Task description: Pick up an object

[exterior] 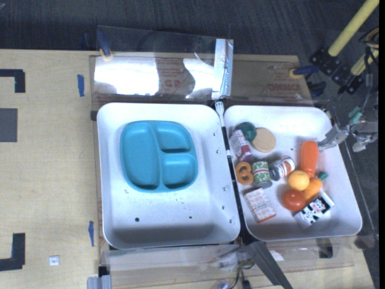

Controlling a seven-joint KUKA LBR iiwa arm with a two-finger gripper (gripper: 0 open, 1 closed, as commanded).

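Note:
The right bin (283, 114) holds several small items. Among them are an orange carrot (308, 155), a yellow lemon (299, 179), a red tomato (292, 200), a black-and-white box (314, 210), a red-and-white packet (260, 204), a green-labelled can (261, 172), a tan round cookie (264, 139) and a brown pretzel ring (243, 173). My gripper (349, 133) hangs at the right bin's far right rim, just right of the carrot and apart from it. Nothing is seen in its grasp.
The left bin (114, 209) holds a blue divided plate (159, 155). A clear plastic sheet (162, 71) stands behind the bins. A yellow pole (356, 21) and black clamps (331, 65) sit at the upper right, near the arm.

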